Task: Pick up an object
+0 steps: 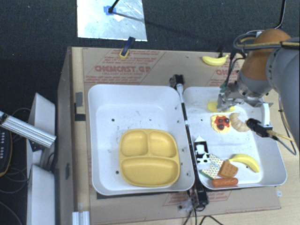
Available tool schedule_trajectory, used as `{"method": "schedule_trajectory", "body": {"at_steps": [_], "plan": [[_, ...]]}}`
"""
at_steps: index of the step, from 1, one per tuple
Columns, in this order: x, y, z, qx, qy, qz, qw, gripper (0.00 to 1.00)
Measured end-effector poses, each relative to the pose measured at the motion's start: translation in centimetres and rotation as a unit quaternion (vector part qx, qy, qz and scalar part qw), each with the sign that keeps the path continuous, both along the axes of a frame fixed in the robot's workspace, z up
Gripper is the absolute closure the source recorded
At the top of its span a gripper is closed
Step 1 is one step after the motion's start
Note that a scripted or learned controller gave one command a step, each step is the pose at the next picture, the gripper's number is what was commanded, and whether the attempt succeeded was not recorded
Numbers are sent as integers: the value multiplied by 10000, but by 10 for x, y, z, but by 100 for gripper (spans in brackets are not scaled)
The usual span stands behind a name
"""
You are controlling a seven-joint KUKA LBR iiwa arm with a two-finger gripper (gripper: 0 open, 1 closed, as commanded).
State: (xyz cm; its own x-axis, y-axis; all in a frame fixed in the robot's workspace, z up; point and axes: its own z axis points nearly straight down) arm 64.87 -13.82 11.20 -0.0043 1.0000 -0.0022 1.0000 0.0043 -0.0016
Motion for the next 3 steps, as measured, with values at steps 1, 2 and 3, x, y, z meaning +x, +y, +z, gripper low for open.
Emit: {"method": "schedule_trajectory", "body": {"at_steps": [1, 2, 3], "plan": [[0, 0, 0, -1, 1, 2, 10000, 0], [-21, -34, -16, 4, -16, -13, 10000, 0], [-21, 11, -27, 13, -19, -3, 10000, 0]]}}
